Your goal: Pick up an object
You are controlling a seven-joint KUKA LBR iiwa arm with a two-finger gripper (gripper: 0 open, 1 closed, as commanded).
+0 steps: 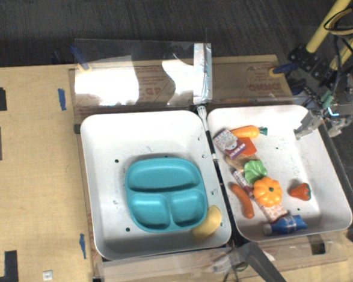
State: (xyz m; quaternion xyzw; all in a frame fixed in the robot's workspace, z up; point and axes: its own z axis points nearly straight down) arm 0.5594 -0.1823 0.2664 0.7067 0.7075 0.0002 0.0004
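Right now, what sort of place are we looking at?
Probably a robotics lab bench: two white bins side by side, toy food like a pumpkin and a banana, plus loose cables at the edge.

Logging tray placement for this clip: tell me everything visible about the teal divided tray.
The teal divided tray looks like smooth moulded plastic, rounded at the corners, with one long compartment across its far side and two smaller ones on its near side. All three compartments look bare. It lies flat, right way up, on the floor of the left bin, slightly toward the near side. A yellow banana lies against its near right corner.
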